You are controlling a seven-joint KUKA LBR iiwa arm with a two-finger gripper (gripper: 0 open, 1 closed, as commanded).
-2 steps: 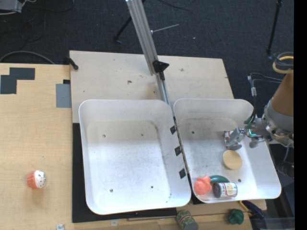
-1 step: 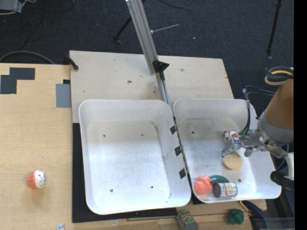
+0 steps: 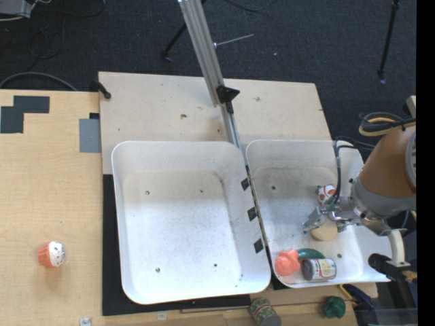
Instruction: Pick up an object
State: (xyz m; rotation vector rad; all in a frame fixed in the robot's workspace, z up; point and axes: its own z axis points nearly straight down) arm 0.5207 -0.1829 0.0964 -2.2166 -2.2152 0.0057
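Hand grip unclear, above pale rounded beige lump in right bin

bright, even overhead light | soft, faint shadows | slightly soft focus throughout | perhaps mild glare on white bins

The arm is cut off on the right side, so its upper links cannot be followed, and its wrist covers part of the right bin wall. The end effector is small and blurred, and a tan object lies just under it; it is not possible to tell if they touch. A dark green thing is half hidden behind the pink object and the small can, and the round item at the counter's front is cut by the bottom edge.
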